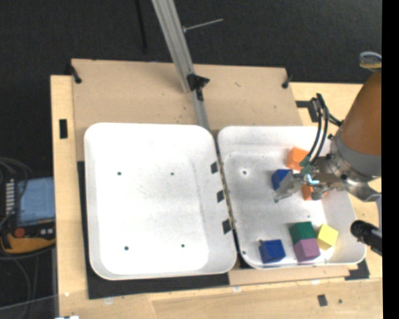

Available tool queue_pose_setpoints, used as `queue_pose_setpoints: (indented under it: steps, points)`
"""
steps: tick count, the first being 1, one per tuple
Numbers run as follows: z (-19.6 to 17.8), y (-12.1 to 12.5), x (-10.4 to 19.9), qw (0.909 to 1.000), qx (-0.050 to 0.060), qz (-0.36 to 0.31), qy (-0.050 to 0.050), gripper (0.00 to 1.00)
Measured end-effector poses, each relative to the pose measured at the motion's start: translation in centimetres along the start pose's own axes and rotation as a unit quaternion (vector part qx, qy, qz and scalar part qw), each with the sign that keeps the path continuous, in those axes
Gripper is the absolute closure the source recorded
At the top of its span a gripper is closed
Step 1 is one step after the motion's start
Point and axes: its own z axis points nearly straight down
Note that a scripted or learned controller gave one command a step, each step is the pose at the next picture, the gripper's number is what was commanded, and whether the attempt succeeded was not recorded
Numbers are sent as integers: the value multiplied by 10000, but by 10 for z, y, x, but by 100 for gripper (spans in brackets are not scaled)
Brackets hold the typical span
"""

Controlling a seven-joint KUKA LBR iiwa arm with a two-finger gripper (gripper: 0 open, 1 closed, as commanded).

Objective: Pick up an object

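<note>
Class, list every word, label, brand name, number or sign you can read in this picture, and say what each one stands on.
None can be read. The blocks in the right bin have plain faces. The blue-screened device left of the bench is too blurred to show any text.

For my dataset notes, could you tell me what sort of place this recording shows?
Probably a robotics lab grasping bench: a wooden bench carries two white bins, the right one holding small coloured blocks, with the arm's gripper above them and a controller with cables on the dark floor.
</note>
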Motion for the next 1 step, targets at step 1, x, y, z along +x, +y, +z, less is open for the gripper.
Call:
queue_pose_setpoints:
  steps: [1]
  points:
    - [-2,1,0,10000,-26,22,-5,0]
